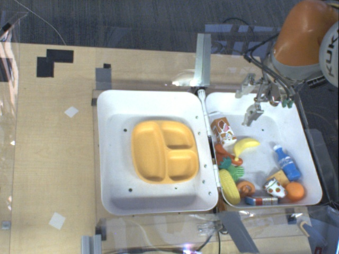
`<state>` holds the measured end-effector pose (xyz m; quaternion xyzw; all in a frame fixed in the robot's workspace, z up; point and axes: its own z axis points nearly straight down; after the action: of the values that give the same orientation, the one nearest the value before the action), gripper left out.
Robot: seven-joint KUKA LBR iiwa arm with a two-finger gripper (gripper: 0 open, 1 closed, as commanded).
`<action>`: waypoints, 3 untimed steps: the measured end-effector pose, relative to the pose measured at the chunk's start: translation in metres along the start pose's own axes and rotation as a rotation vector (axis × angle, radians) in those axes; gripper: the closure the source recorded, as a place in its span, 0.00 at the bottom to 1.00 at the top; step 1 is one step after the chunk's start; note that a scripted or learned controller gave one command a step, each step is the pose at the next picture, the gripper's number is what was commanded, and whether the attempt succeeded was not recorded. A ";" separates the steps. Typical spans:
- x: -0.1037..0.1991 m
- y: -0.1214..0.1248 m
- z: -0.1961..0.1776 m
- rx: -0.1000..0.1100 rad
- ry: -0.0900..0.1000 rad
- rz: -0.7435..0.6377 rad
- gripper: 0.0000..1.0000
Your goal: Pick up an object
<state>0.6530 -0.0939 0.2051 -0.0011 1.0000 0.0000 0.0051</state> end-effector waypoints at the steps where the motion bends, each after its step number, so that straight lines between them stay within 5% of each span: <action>1: -0.016 -0.006 0.082 0.000 -0.010 0.347 0.00; 2: 0.039 -0.120 0.045 0.008 -0.006 0.325 0.00; 3: 0.079 -0.110 0.093 0.002 0.002 0.474 0.00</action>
<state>0.5751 -0.2044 0.1116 0.2336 0.9723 0.0003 0.0038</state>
